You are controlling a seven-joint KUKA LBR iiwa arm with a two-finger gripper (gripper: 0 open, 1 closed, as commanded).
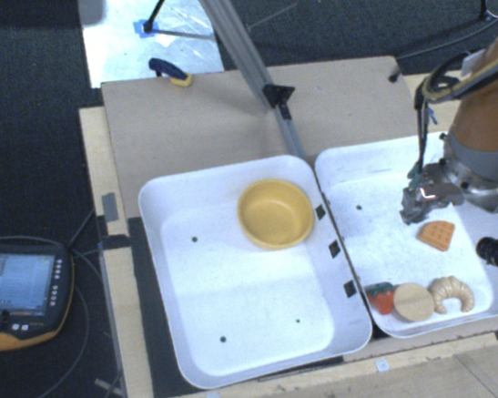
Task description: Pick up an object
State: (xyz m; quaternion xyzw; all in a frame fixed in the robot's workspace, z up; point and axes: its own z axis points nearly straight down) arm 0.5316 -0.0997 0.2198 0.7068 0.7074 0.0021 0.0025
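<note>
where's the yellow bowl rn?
The yellow bowl sits in the left bin, in its upper right part by the divide between the two bins, well apart from the gripper over the right bin.

Setting: a robotics lab or test cell.
Floor: dark carpet around a plywood bench.
Control gear: a teach pendant with lit screen lies on the floor at left, cable trailing.
Rigging: a metal camera pole slants over the bench.
Work area: two white bins sit side by side, an industrial arm reaching in.
</note>
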